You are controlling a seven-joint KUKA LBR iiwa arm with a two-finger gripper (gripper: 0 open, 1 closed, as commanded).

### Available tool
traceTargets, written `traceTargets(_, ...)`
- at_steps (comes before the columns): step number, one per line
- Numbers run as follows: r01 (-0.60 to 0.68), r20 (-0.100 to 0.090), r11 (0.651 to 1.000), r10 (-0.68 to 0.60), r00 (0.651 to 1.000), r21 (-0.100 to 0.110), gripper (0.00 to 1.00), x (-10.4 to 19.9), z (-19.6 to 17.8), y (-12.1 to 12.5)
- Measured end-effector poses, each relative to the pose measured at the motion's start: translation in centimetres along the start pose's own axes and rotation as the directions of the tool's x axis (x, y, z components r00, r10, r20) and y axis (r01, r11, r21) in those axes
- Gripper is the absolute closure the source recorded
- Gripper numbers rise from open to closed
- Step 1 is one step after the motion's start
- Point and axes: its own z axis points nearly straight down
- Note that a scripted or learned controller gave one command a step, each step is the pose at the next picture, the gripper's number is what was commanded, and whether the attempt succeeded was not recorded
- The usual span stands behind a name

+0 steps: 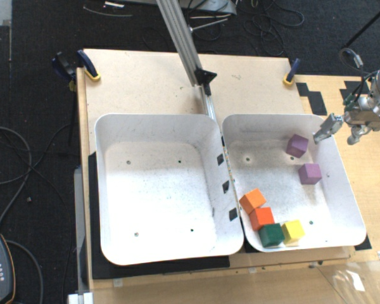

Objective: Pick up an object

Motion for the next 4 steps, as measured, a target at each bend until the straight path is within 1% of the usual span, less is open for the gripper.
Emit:
traceTargets(1,-0.005,-0.004,1.0,0.005,1.0,0.008,0.0,-0.3,16.1,-4.8)
traceTargets(2,0.003,0.002,1.0,-0.003,1.0,-0.007,0.0,3.3,16.9,1.6)
traceTargets(3,0.0,0.0,1.0,0.0,1.0,-0.003,1.0,3.2,16.0,1.3)
traceTargets(4,0.007,-0.003,1.0,-0.007,1.0,-0.005,1.0,11.2,17.0,3.8)
